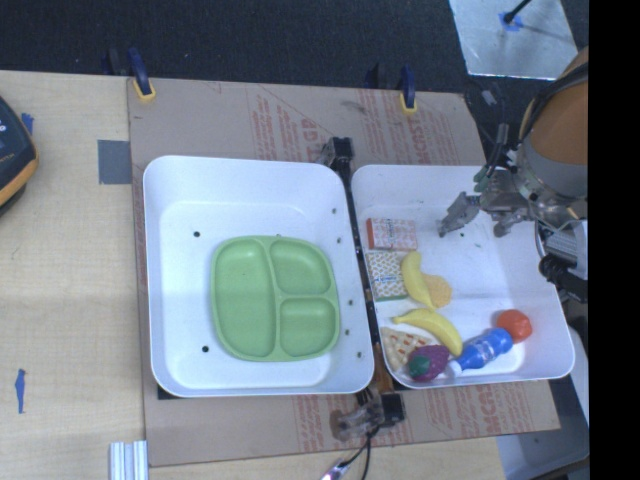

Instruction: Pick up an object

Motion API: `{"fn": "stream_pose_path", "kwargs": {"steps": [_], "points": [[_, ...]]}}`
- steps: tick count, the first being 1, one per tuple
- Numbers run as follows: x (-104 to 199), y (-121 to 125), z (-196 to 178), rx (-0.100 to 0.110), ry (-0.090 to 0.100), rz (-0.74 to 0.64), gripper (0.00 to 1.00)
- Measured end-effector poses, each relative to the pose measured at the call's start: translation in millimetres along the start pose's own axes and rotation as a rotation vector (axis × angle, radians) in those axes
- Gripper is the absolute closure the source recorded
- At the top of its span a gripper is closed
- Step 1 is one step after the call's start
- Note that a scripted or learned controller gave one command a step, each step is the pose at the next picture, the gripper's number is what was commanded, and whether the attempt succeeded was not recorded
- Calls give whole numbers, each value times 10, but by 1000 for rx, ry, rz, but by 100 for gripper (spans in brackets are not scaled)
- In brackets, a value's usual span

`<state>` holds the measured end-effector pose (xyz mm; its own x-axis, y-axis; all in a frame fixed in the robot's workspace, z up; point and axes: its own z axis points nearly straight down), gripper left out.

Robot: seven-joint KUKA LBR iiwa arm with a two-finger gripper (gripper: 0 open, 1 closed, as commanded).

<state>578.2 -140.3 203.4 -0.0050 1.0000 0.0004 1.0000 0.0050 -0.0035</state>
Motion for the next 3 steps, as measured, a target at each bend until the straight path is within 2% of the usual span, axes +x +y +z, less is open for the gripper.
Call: {"fn": "stream_pose_path", "kwargs": {"steps": [1, 2, 3], "points": [[377, -230, 1085, -6, -2, 1, 0], [181, -619, 1082, -11, -2, 0, 0], [293, 78, 1079, -10, -2, 1, 0]]}}
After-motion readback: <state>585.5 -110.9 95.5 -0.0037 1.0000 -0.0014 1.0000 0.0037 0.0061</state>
